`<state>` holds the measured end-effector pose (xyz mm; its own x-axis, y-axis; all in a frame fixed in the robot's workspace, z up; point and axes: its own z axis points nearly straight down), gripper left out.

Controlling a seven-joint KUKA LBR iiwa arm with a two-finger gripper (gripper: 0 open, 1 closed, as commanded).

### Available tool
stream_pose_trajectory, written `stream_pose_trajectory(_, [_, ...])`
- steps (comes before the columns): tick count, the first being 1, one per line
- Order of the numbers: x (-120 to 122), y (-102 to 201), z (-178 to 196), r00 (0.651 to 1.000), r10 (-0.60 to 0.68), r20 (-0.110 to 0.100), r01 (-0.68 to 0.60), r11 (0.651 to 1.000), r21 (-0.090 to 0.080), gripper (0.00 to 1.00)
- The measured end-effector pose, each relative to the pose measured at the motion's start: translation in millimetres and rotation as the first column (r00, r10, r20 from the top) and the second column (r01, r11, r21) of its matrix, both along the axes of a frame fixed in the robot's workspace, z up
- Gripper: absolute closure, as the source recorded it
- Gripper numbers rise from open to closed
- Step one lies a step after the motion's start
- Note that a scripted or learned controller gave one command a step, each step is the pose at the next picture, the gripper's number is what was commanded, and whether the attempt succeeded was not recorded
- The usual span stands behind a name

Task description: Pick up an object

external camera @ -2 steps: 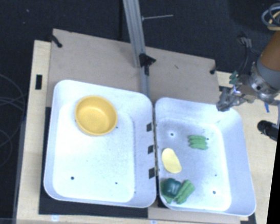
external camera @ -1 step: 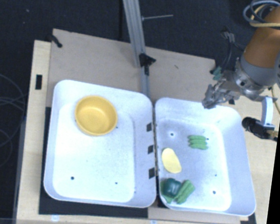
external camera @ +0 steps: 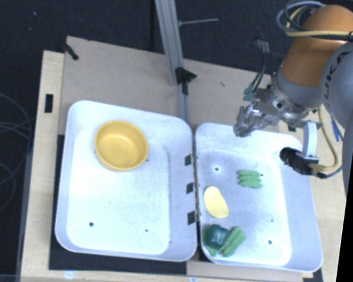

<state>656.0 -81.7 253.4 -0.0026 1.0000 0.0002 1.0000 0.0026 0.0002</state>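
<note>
The arm's fingers (external camera: 243,127) hang over the far edge of the right bin (external camera: 299,216), near its back left corner. The view is too fuzzy to tell if they are wide or narrow, and I see nothing held in them. The things to pick from lie lower down in that bin. A small green bumpy thing (external camera: 249,178) sits by itself near the middle. It has bare white floor all around it, so I think it is the easiest one to grab. A yellow lump (external camera: 216,202) lies close to the bin's left wall, so there is less room on that side. A dark green round thing (external camera: 215,234) and a long green thing (external camera: 235,241) touch each other in the front corner, which could make them hard to take one at a time. A yellow bowl (external camera: 121,145) sits alone in the left bin (external camera: 71,174). Both bins rest side by side on the surface (external camera: 107,75). A grey pole (external camera: 170,35) slants down close to the arm's left, so moves that way need care.
</note>
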Motion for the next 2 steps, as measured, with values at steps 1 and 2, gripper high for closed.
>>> stream_pose_trajectory(1, [-4,47,5,1.0,0.001,0.001,-0.001,1.0,0.001,1.0])
stream_pose_trajectory(2, [-2,102,10,1.0,0.001,0.001,-0.001,1.0,0.001,1.0])
